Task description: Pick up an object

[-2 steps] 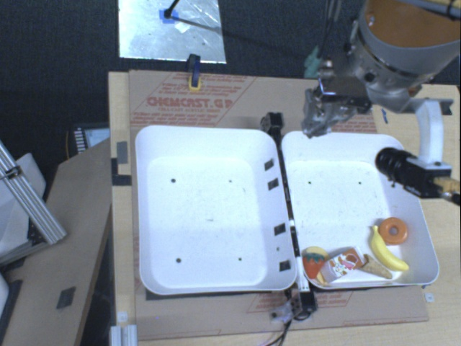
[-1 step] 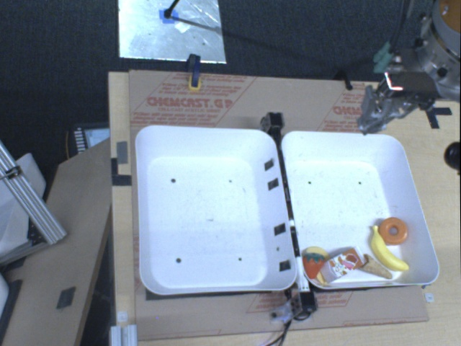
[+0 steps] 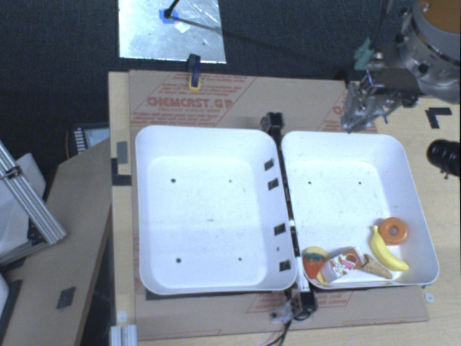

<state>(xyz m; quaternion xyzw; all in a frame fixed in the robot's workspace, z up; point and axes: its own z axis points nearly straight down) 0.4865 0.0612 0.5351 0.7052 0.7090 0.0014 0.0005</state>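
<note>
The right bin (image 3: 338,157) holds a cluster of small things at its near edge: a yellow banana (image 3: 385,251), an orange ring-shaped doughnut (image 3: 393,229), a red and orange round fruit (image 3: 314,260), a white and red packet (image 3: 341,264) and a tan cone-like piece (image 3: 376,268). My gripper (image 3: 358,116) hangs above the far rim of the right bin, well away from these things. Nothing shows between its fingers.
The left bin (image 3: 205,207) sits beside the right one, joined by a black clamp strip (image 3: 282,193). A shiny metal sheet (image 3: 171,19) lies at the back. A yellow clip (image 3: 194,74) stands on the cardboard base. Aluminium framing (image 3: 25,193) is at the left.
</note>
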